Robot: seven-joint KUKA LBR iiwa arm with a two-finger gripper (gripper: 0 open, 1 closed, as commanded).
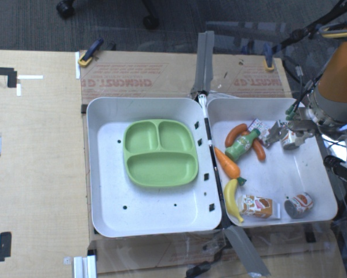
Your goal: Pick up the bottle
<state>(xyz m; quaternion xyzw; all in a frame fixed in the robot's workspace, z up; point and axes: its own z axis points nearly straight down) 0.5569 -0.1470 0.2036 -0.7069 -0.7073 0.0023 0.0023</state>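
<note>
A green bottle (241,145) with a white and red label end lies tilted in the right bin (312,172), near its upper left. An orange hot dog (237,132) touches it on the left, and another orange sausage (258,149) lies just to its right. My gripper (279,136) hangs at the arm's end over the upper right part of this bin, a short way to the right of the bottle and apart from it. Nothing shows between its fingers.
A carrot (227,163), a banana (232,198), a small box (258,207) and a can (299,204) lie in the right bin's lower half. The left bin (103,172) holds a green divided plate (160,153). A metal divider stands between the bins.
</note>
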